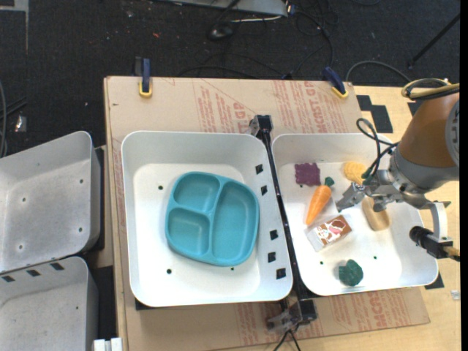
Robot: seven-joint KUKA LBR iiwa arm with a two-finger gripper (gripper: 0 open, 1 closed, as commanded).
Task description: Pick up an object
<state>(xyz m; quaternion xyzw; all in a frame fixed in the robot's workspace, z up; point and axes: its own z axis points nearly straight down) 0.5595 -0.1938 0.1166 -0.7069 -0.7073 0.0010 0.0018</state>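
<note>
Objects: a carrot (317, 202), a small brown-and-white packet (329, 232), a purple piece (307, 173), a yellow piece (355, 171), a tan piece (376, 217) and a dark green lump (350, 272), all lying in the right bin (409, 269).
Gripper: the gripper (360, 196) hangs over the right bin between the carrot and the tan piece, near the yellow piece; whether it is wide or narrow cannot be told, and nothing is seen held in it.
Nearest things: the carrot lies tilted just left of the gripper, its green top toward the purple piece; the packet lies below the carrot, touching or nearly touching its tip.
Arm: grey with an orange band, reaching in from the right over the bin's right side.
Green lump: apart from the others, near the bin's front wall.
Left bin (139, 218): holds a turquoise divided tray (213, 218) with three compartments.
Bench: both bins sit side by side on a brown board (219, 101).
</note>
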